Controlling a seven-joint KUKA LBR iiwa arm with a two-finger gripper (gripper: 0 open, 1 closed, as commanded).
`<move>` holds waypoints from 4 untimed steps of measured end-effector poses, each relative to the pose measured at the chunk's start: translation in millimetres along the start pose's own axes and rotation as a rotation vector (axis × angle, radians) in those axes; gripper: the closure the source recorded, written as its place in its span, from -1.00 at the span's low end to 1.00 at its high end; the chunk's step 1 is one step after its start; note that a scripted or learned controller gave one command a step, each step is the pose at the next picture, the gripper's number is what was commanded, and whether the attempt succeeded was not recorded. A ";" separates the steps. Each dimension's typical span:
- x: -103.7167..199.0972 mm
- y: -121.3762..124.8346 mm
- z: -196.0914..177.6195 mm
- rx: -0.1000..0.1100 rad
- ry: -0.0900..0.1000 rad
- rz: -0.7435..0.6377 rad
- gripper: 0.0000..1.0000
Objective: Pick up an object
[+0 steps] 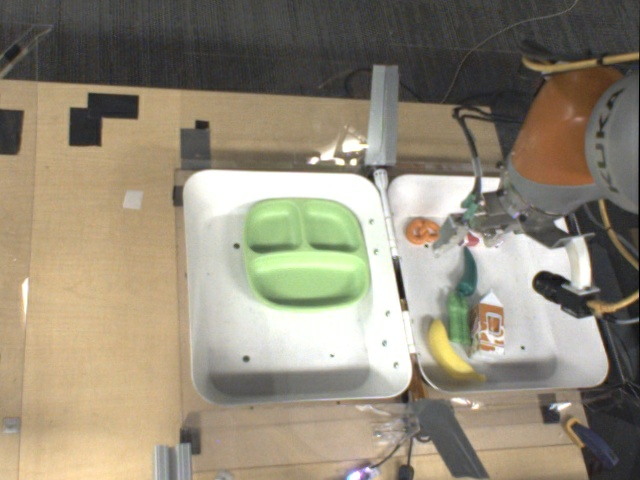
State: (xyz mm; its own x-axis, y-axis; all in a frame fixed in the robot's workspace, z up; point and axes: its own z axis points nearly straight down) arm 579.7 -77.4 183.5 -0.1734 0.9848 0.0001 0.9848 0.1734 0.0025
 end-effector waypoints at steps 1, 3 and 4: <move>-28.4 -50.9 84.6 0.002 0.001 -0.048 -1.00; -24.7 -7.4 82.7 -0.017 0.001 -0.083 1.00; 41.6 35.0 0.3 0.001 0.000 0.051 1.00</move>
